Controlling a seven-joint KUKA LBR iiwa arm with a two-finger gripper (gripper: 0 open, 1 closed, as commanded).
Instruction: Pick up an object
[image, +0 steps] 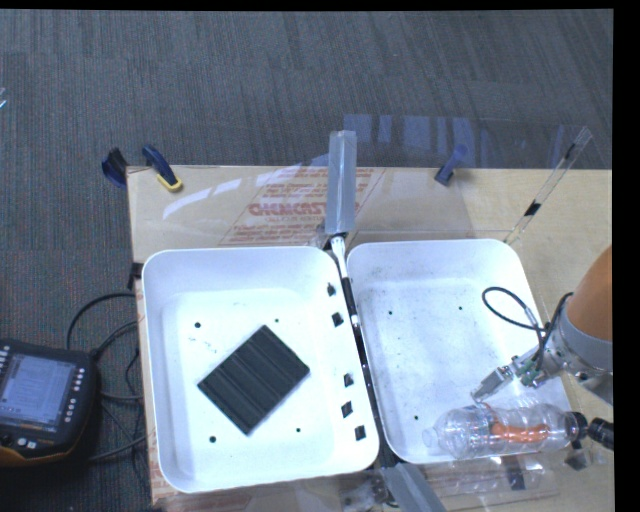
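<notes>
While the bottle lies on its side along the right bin's near wall, the gripper hovers just above it, tilted toward it, presumably lining up a grasp; whether its digits are spread or closed cannot be told. A black pad lies in the left bin.

Grey arm with orange band, black looping cable, metallic wrist end.

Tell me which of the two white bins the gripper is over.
The right bin, which holds the clear plastic bottle. The gripper hangs just above that bottle; the left bin holds a black ribbed pad.
</notes>
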